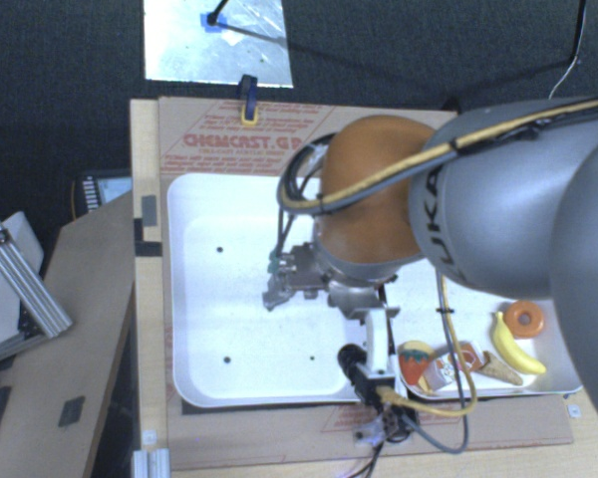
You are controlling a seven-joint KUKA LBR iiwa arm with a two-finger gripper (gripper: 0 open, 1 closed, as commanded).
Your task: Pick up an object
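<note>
Gripper (279,292): seen low over the left bin (209,366); finger state cannot be told.
Banana (514,345): laid in the right bin (538,384), beside an orange ring (524,318).
Other objects: a cone-shaped toy (498,368) and a red-and-white packet (431,368) are grouped near the banana.

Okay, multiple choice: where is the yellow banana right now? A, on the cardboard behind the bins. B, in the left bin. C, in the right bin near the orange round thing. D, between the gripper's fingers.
C: the banana lies in the right bin, just below the orange round object.
</note>
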